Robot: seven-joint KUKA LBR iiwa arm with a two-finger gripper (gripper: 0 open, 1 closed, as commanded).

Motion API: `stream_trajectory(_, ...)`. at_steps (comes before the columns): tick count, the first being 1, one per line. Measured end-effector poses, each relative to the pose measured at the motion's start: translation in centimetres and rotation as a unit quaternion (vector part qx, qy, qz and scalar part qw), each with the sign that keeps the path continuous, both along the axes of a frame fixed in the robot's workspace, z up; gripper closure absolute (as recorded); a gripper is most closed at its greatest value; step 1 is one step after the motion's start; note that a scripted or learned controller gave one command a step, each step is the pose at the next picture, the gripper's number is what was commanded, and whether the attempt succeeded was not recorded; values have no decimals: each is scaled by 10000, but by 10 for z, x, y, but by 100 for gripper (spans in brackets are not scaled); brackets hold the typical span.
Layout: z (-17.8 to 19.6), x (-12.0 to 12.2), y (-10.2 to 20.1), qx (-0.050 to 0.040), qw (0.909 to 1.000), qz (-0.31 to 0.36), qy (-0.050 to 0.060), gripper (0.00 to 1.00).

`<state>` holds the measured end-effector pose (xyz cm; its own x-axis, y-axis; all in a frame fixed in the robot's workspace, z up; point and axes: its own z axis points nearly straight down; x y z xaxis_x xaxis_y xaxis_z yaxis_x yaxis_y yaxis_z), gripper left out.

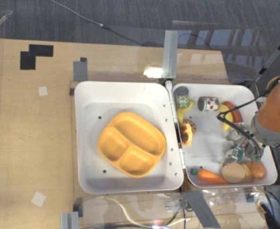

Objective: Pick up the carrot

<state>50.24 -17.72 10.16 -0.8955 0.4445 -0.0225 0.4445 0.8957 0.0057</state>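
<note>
- Carrot lies along the bottom edge of the right bin, in the lower right of the frame, touching nothing that grips it.
- End effector hangs over the right bin's lower right part, up and to the right of the carrot; whether it is clenched or released cannot be told.
- Just below it sit a tan round bread-like item and a small orange-brown item.
- Further up the bin: a small can, a green-lidded jar, a red-and-yellow fruit.
- Left bin holds a yellow divided plate on the tabletop.
</note>
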Motion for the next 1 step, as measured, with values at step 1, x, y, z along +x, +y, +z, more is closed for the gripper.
stream_trajectory(1, -10, 8, 78, 35, 9997, -240, 57, 0)
